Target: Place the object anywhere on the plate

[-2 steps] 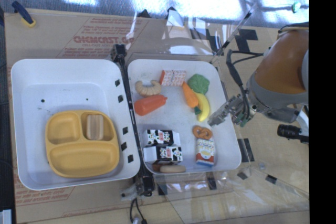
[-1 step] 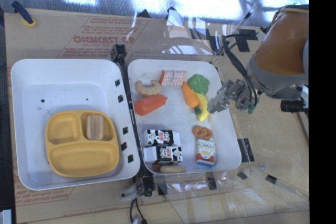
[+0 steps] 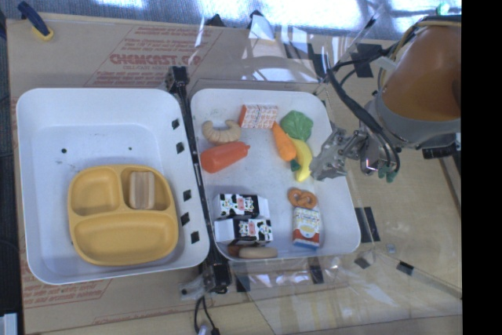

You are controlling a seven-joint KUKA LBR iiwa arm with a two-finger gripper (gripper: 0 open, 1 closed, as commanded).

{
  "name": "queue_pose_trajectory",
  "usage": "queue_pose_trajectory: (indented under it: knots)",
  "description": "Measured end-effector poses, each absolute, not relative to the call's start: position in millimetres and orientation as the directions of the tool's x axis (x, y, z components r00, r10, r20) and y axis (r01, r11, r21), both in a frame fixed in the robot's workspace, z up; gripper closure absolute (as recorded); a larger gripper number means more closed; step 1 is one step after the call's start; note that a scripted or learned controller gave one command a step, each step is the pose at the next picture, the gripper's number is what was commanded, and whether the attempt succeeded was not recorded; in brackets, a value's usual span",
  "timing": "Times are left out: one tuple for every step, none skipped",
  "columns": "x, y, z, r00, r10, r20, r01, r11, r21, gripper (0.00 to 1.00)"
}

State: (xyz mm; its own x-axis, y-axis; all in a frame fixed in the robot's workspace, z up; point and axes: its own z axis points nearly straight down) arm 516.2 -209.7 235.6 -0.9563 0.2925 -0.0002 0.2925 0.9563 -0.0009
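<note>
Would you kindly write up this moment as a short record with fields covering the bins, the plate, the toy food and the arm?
left bin: white shallow bin holding a yellow three-compartment plastic plate
plate contents: small tan block in the upper right compartment
right bin: white shallow bin with toy food
toy food: red pepper, orange carrot, green leafy piece, yellow banana, pretzel, two cow-print cartons, small juice box
pincer: at the right bin's right edge, beside the banana
</note>
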Motion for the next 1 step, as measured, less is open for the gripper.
queue_pose_trajectory:
  knots:
    - [546.5,-208.9,244.5,-0.998,-0.064,-0.005,-0.064,0.998,-0.002,1.0]
